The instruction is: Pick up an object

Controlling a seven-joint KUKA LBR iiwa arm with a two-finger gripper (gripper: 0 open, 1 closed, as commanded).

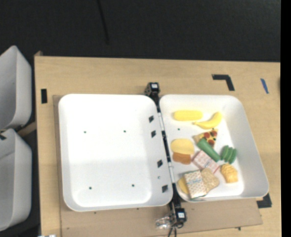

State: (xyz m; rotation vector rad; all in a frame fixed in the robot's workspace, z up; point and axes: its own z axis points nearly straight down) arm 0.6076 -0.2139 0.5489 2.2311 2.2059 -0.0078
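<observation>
Toy food all lying in one bin (pixel 249 127), nothing picked up yet. Bread (pixel 182 149), box (pixel 195 182) and green piece (pixel 228 154) squashed close together low down, so likely hard to grab just one. Corn (pixel 187 115) and banana (pixel 209 121) flat up top with more room around, so probably the easiest pick. Other bin (pixel 105 152) just beside, maybe kept for drops.

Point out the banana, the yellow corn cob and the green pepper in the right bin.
banana (pixel 209 121): camera view, middle of its curved yellow body.
yellow corn cob (pixel 187 115): camera view, centre of the cob, left of the banana.
green pepper (pixel 228 154): camera view, middle of its green body, near the bin's right side.
</observation>
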